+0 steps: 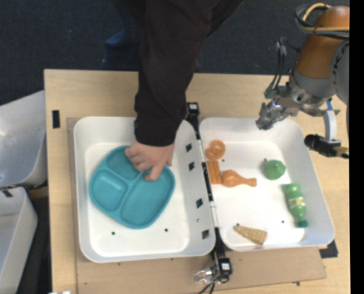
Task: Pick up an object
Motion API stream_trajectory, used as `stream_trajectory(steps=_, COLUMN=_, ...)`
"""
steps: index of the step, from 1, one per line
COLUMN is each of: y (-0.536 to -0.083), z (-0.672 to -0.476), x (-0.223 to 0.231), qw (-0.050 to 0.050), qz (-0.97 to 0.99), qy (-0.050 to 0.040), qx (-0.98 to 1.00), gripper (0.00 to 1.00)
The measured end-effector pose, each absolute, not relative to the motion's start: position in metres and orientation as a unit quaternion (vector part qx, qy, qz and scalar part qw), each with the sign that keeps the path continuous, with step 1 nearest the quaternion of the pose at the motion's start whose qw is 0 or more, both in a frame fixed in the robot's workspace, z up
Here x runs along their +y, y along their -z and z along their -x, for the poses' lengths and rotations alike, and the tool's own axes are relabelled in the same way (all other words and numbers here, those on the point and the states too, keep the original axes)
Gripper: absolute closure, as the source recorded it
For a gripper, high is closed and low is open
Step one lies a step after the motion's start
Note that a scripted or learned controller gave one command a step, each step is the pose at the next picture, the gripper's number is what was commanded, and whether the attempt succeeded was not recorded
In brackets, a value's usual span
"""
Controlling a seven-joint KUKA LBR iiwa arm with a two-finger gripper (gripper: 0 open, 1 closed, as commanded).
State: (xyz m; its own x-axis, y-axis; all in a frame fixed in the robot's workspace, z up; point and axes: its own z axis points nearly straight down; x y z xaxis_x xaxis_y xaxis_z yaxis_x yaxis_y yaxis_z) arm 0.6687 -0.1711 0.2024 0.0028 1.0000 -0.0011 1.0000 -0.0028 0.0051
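Note:
My gripper (264, 120) hangs over the far rim of the right bin (316, 182), near its back middle, with nothing visible between its fingers. Below it in that bin lie an orange ring (216, 149), an orange pear-shaped toy (235, 179), a green ball (273, 168), a green bottle (295, 204) and a waffle cone (251, 233). The left bin (84, 225) holds a teal divided plate (131, 187).
A person's arm in a dark sleeve (163, 84) reaches in from the top, and the hand (148, 160) rests on the teal plate. White equipment (10, 146) stands left of the bench. The bins' divider (200, 182) runs down the middle.

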Motion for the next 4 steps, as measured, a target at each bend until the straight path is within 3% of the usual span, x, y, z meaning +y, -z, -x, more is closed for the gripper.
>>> stream_trajectory(steps=1, y=-0.227, z=-0.67, x=-0.172, qw=0.002, qz=-0.707, qy=-0.0014, qx=0.707, gripper=1.0)
stream_trajectory(steps=4, y=-0.229, z=-0.662, x=-0.005, qw=0.0, qz=-0.705, qy=0.0002, qx=0.709, gripper=1.0)
